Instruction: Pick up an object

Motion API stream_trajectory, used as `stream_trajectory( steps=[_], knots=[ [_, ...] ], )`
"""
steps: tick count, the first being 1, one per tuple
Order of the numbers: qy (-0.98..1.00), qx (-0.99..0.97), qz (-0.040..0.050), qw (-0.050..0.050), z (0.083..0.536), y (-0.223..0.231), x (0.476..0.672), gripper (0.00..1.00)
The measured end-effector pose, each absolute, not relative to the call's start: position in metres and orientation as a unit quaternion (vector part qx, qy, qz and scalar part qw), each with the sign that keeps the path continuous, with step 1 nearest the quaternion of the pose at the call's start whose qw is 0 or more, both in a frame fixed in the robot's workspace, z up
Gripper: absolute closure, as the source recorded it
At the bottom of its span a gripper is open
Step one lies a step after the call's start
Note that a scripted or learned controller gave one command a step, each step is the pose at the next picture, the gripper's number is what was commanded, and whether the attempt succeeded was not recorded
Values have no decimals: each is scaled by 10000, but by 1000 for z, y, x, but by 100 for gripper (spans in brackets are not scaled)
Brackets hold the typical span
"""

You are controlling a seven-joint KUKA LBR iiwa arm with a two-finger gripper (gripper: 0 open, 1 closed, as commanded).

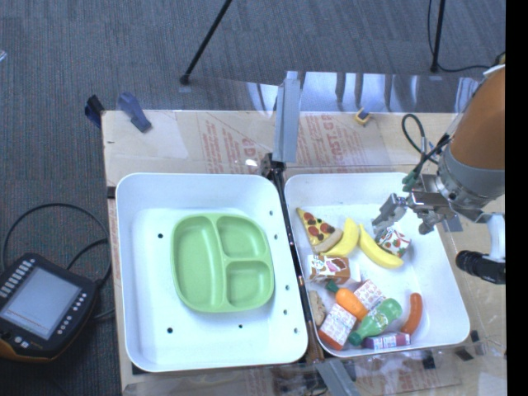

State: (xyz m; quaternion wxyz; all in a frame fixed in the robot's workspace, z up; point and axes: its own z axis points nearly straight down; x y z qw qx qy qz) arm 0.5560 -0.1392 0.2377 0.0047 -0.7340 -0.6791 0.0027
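My gripper [408,218] hangs over the upper right part of the right bin [445,299], open, its two grey fingers [388,213] spread apart with nothing between them. Just below it in the view a small red-and-white carton [395,241] rests against a yellow banana [378,255]. A second banana [347,238] and a pizza slice [313,224] lie to the left. Further forward lie a snack packet [330,267], a carrot [351,302], a green bottle [375,320] and a red sausage [412,312].
The left bin [140,304] holds a green divided plate [223,262]. A metal divider post [286,130] stands between the bins at the back. A teach pendant [37,304] lies on the floor at left. Tripod legs stand behind the bench.
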Motion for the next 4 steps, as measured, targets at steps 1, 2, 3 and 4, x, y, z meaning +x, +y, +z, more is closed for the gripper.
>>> stream_trajectory(
  steps=[1,2,3,4],
  knots=[
    [-7332,-6799,19,48,125,-169,567,0],
    [-7040,-7102,18,40,83,-181,590,0],
    [-7030,-7111,25,80,87,-181,590,100],
    [-7215,-6924,19,32,207,-113,570,100]
  ],
)
